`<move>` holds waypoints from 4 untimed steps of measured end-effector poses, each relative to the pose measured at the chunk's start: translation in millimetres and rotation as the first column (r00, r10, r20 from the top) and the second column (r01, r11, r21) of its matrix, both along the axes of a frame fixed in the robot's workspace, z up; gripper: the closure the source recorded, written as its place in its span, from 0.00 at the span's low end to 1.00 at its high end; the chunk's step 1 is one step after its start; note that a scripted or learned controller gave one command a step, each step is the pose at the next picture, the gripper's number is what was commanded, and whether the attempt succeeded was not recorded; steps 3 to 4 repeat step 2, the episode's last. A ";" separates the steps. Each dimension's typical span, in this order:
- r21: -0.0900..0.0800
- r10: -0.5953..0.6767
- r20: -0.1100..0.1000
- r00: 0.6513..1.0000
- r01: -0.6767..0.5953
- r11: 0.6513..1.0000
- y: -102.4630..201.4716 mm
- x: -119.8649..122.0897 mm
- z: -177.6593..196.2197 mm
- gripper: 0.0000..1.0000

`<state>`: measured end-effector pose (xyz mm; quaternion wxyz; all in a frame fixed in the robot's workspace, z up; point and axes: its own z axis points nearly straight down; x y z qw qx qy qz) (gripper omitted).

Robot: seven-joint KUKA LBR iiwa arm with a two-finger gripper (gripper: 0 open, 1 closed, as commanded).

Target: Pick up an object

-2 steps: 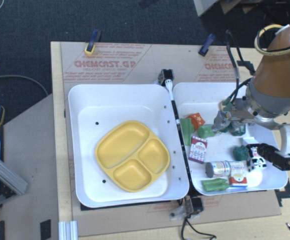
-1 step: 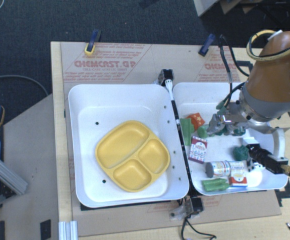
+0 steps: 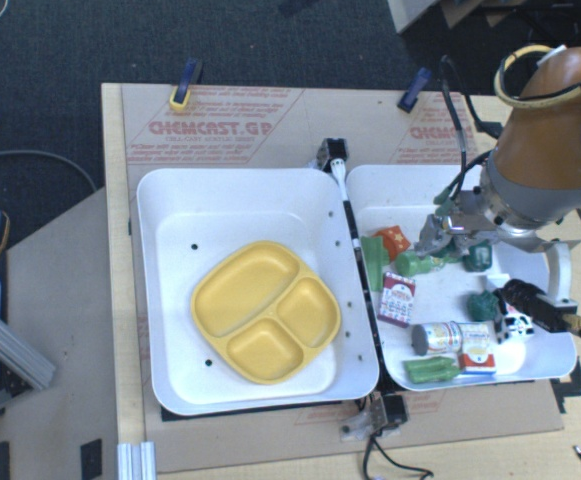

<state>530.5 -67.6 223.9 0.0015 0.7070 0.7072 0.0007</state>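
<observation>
Clutter crowds the gripper (image 3: 448,236) low in the right bin (image 3: 390,183); finger state, cannot tell. Green object (image 3: 410,264) just beside could slip away.

Two bins sit side by side on the desk (image 3: 220,118). The left bin (image 3: 160,208) holds a divided tray (image 3: 265,311). The right bin (image 3: 555,353) holds a carton (image 3: 397,299) near its left wall, with a can (image 3: 452,337) in front of it.
</observation>
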 end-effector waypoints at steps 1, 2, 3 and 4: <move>0.002 -0.001 -0.007 1.000 0.001 1.000 -1.4 -5.7 -8.2 1.00; 0.001 -0.001 -0.004 1.000 0.001 1.000 -7.8 -5.7 -8.1 1.00; 0.001 -0.001 -0.004 1.000 0.001 1.000 -7.8 -5.7 -8.1 1.00; 0.001 -0.001 -0.004 1.000 0.001 1.000 -7.8 -5.7 -8.1 1.00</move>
